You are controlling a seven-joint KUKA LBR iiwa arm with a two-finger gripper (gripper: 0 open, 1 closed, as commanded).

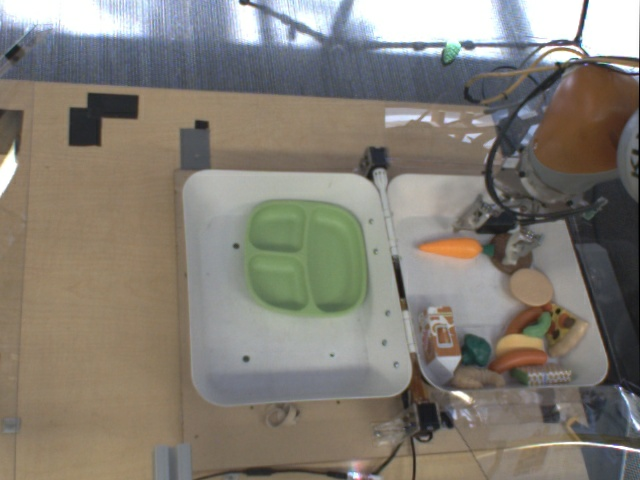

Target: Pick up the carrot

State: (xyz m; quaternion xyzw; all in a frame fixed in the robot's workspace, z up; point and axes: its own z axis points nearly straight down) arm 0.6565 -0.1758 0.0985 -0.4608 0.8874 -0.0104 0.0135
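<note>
While the carrot lay flat on the bare floor of the right bin, pointed tip toward the divider, I hung my gripper just beside its green-topped blunt end, presumably lined up to grab there; whether my grip was apart or together, I could not tell. It looked smooth, bright orange, tapered; well apart from the toy food heaped lower down.

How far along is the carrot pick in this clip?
Done: the pincer is down in the right white bin, next to the orange toy carrot's green end. In hand: nothing visibly gripped; the carrot lies flat on the bin floor. Left: close on it and lift.
</note>
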